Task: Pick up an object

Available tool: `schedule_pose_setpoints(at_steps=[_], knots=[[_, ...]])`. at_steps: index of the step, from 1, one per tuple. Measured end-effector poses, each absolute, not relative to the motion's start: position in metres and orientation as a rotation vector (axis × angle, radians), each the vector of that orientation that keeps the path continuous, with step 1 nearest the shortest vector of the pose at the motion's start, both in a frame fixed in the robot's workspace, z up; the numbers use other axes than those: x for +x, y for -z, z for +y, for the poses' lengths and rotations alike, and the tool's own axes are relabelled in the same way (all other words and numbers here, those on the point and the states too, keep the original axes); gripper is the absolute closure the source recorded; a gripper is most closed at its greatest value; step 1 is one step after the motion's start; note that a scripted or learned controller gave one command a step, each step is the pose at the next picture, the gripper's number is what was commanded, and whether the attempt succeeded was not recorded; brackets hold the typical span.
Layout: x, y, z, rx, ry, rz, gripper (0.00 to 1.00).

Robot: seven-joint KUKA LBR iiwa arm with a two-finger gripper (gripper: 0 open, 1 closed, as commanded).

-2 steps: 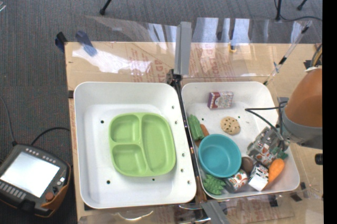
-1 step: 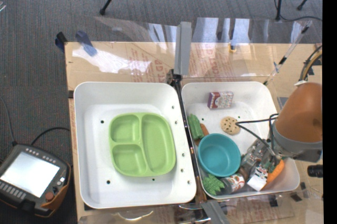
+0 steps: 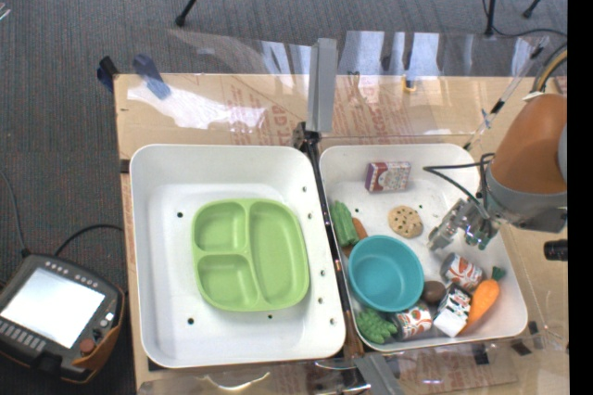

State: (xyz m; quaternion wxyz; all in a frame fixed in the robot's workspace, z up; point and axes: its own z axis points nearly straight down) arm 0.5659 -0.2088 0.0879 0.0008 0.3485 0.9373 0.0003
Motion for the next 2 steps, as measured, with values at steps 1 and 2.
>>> schedule_pose_setpoints(at_steps=[1, 2], knots=[[0.566, -0.088, -0.209, 1.094, -0.001, 2.944, 0.00], [0.532, -0.087, -0.210, 0.992, -0.001, 2.982, 0.00]])
